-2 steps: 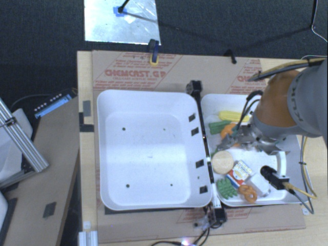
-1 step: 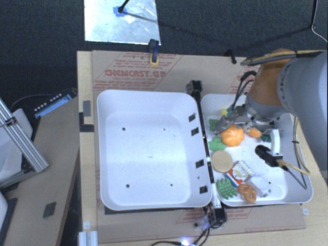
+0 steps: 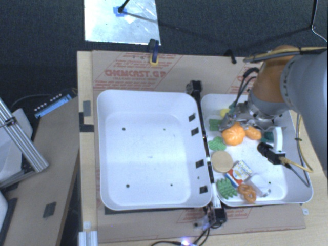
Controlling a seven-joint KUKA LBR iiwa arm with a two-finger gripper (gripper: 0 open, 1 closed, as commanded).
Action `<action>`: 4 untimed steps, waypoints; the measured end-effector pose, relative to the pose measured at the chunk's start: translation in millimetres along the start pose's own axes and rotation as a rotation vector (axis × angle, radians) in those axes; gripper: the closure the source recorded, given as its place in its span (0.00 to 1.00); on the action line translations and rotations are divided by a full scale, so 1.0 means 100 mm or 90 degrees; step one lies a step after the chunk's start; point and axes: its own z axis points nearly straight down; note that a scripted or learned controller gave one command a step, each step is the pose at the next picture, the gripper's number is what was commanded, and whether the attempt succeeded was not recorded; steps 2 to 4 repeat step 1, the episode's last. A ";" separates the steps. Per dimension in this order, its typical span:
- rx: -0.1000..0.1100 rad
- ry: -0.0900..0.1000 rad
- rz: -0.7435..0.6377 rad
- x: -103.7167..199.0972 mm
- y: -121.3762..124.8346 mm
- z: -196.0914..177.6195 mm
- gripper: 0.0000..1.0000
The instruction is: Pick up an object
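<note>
My gripper reaches down into the right bin, close above its far left part. An orange ball-like fruit lies right under and in front of the gripper, touching or nearly touching it. A smaller orange piece sits just to the right of it. A yellow item and a green item lie to the gripper's left. The wrist hides what is directly beneath it.
Nearer in the right bin lie a green leafy piece, a tan disc, a red-white-blue packet, another green piece and a brown ring. The left bin stands beside it, with black clips along the shared wall.
</note>
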 end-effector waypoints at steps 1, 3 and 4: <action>0.002 0.003 -0.005 0.87 0.09 -0.91 1.00; 0.002 0.003 -0.005 0.87 0.09 -0.91 1.00; 0.002 0.003 -0.005 0.87 0.09 -0.91 1.00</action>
